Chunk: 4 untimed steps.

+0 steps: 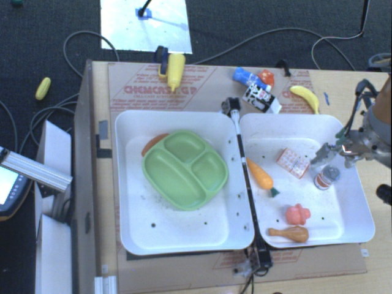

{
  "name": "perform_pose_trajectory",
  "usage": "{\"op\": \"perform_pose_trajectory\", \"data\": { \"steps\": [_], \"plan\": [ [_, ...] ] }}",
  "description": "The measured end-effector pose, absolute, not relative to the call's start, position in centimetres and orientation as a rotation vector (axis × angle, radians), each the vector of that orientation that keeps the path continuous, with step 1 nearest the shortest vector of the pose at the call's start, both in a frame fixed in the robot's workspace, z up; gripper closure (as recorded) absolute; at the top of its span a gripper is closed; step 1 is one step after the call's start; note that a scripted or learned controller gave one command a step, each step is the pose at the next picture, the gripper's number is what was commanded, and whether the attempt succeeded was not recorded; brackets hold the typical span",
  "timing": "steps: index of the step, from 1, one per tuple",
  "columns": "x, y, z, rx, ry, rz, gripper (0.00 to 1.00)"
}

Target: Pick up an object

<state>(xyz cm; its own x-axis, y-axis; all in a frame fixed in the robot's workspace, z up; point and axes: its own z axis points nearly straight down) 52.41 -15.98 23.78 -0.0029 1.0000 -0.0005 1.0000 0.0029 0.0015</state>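
My gripper point(343, 157) hangs over the right part of the right bin point(352, 222), open, with nothing between its fingers. One grey finger point(323, 154) points left, just above a small jar with a red label point(325, 177). Left of the jar lies a pink checkered packet point(293, 162). An orange carrot point(261, 175) rests near the divider. A pink toy point(297, 214) and a brown drumstick point(290, 233) lie at the front of this bin.
The left bin point(131, 225) holds a green divided plate point(185, 169) with an orange object point(153, 143) partly under it. Behind the bins lie a yellow bottle point(174, 69), a banana point(305, 97), a blue item point(246, 76) and cables.
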Motion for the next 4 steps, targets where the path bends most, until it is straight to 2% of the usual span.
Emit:
{"op": "perform_pose_trajectory", "data": {
  "steps": [1,2,3,4],
  "plan": [
    [48.6,-14.3,15.2,2.22,2.224,0.0,0.0],
    [48.6,-10.0,11.3,2.219,2.226,0.001,0.0],
    [56.2,-11.0,8.4,2.217,2.224,0.001,0.0],
    [64.4,-11.9,8.4,2.22,2.223,-0.001,0.0]
  ]
}}
